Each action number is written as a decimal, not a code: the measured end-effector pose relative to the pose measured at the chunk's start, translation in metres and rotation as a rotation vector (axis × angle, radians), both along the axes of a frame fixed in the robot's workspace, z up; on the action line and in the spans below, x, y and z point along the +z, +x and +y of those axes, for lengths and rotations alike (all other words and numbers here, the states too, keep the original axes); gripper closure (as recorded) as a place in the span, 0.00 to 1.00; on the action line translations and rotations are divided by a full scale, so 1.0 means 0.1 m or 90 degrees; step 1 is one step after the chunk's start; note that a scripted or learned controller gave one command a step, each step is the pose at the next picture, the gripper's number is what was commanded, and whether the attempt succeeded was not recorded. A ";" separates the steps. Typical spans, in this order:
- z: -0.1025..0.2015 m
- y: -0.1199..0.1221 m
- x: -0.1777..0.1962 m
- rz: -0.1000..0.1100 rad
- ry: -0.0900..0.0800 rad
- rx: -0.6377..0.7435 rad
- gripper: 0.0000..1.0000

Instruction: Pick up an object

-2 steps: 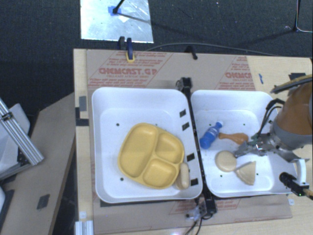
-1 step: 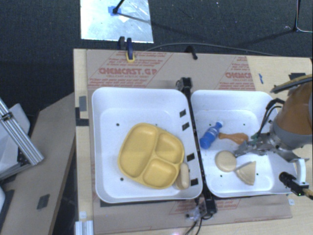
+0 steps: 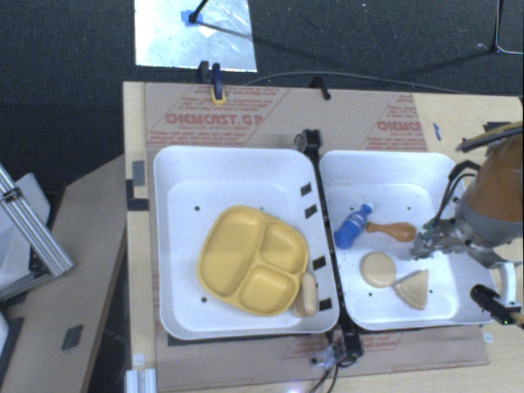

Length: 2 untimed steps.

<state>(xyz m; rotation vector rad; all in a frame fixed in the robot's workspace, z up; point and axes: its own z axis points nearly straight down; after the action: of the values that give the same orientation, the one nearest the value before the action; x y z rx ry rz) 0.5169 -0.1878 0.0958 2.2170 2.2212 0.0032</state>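
Sitting in the left bin [image 3: 176, 178], toward its near edge: a yellow divided tray [image 3: 254, 259] with three compartments, turned at a slant. Lying just beside that tray's near right corner, touching it, against the bin's right wall: a small tan oval piece [image 3: 307, 294].

Resting in the right bin [image 3: 385, 170], near its left wall: a blue bottle-shaped toy [image 3: 352, 226], tilted. Lying just right of it, nearly touching: a brown wooden handle-like piece [image 3: 392, 231]. Sitting nearer the bin's front edge, below those two: a cream round disc [image 3: 378, 268], and touching its right side a tan wedge [image 3: 413, 288].

Hanging over the right bin's right edge: the gripper [image 3: 428, 242], on the grey arm with its orange band [image 3: 498, 188]. Lying just left of the claw, close to touching: the wooden piece's end. Sitting near and slightly forward of it: disc and wedge. Claw's state: cannot tell, fingertips too small and dark to read.
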 end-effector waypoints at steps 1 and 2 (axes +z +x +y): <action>-0.03 0.05 0.64 -0.003 -0.001 0.001 1.00; -0.09 0.12 1.11 -0.002 -0.001 0.001 1.00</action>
<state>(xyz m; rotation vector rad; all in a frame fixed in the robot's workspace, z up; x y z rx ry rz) 0.5290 -0.1963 0.2070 2.2126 2.2214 0.0040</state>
